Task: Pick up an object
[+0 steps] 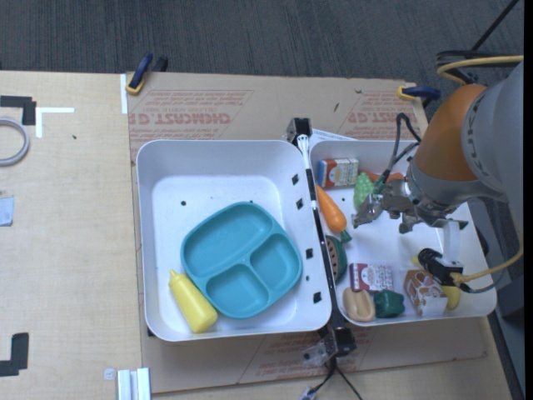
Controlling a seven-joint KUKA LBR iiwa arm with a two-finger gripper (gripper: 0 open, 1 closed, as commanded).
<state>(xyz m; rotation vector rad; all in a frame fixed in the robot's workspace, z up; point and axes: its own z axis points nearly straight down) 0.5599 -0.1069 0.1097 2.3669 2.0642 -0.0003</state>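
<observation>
My gripper (pixel 386 217) hangs over the middle of the right bin (pixel 479 307), below the orange-banded wrist. Close to its left lie an orange carrot (pixel 331 210) and a green toy (pixel 364 188). A small carton (pixel 338 172) sits at the bin's back. Along the front lie a watermelon slice (pixel 336 257), a red-and-white box (pixel 371 277), a bread roll (pixel 359 305), a dark green piece (pixel 388 303), a brown packet (pixel 423 290) and a yellow banana (pixel 450 294). Nothing shows as held.
The left bin (pixel 158 223) holds a teal divided plate (pixel 241 260) and a yellow mustard bottle (pixel 192 301). The arm and its cables cover the right bin's right side. Cardboard lies under both bins.
</observation>
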